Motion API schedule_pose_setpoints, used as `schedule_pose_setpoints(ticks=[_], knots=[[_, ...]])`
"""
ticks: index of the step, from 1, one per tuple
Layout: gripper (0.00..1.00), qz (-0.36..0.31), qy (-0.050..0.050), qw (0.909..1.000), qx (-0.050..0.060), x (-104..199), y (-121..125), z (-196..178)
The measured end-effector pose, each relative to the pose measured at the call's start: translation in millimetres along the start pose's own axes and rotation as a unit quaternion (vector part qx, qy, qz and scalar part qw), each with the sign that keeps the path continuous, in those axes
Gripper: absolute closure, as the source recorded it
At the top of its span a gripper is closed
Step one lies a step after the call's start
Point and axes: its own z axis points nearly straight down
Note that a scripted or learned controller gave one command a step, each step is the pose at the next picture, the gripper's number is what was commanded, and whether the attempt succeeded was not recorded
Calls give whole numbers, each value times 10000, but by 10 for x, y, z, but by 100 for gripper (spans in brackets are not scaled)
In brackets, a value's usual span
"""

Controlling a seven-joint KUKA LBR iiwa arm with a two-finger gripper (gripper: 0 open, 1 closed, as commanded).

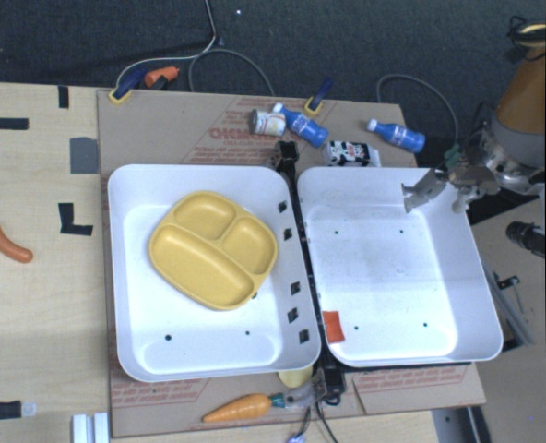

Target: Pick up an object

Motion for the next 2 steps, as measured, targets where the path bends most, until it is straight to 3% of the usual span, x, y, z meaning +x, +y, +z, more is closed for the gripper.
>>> schedule_pose_setpoints(ticks=[1,2], knots=[[0,-2,17,10000,41,238,-288,1424],[0,-25,-18,10000,-25,806,155,1488]])
